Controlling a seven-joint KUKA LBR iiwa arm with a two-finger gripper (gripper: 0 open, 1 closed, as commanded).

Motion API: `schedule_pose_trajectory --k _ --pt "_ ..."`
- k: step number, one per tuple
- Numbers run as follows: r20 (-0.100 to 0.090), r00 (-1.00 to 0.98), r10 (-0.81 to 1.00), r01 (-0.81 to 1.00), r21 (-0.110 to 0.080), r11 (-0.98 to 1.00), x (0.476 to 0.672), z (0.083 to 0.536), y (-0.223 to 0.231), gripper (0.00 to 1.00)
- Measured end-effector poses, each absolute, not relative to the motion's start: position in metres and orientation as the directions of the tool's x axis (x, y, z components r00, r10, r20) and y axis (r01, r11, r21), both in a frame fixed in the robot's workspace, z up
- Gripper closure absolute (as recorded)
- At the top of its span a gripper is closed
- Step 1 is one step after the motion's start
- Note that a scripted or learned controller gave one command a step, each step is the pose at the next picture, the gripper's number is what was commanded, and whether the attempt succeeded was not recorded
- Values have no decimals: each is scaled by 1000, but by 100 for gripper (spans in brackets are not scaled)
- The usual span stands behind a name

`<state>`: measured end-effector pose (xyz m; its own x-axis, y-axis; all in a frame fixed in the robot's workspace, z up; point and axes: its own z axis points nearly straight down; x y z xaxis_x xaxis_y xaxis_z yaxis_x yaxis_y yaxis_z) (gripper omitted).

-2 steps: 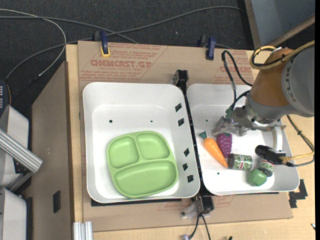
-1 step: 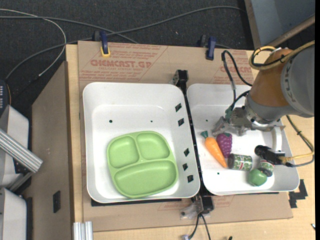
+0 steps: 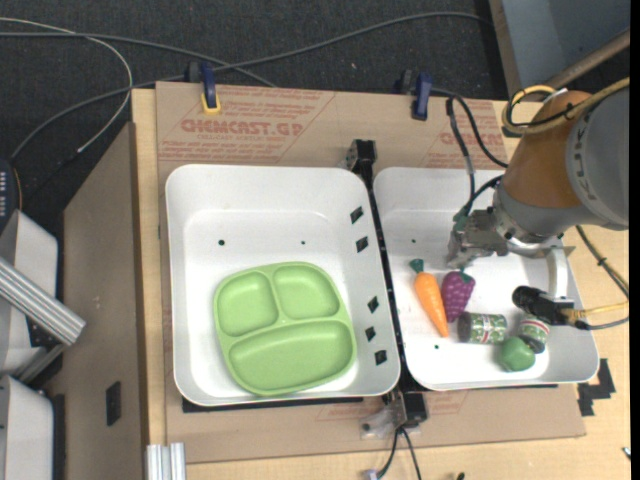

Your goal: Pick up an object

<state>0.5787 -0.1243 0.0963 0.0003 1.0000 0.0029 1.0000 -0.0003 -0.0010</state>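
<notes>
The right bin (image 3: 415,208) holds an orange toy carrot (image 3: 432,304) with a green top, lying lengthwise near the bin's left wall. A purple bunch of grapes (image 3: 458,292) lies touching its right side. A small dark can (image 3: 483,327) with a red and green label lies on its side just below the grapes. A green round toy (image 3: 517,353) rests at the bin's front right. My gripper (image 3: 468,245) hangs over the right bin, just above and behind the grapes, with nothing visibly held.
The left bin (image 3: 250,208) holds a green divided plate (image 3: 285,326) in its front half. A black divider strip runs between the bins. Blue clamps hold the cardboard base at the back. Cables trail across the dark floor.
</notes>
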Motion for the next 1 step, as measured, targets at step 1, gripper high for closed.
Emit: schedule_pose_trajectory --k 1 --pt "-1 -2 1000 1000 6 2 580 161 -124 100"
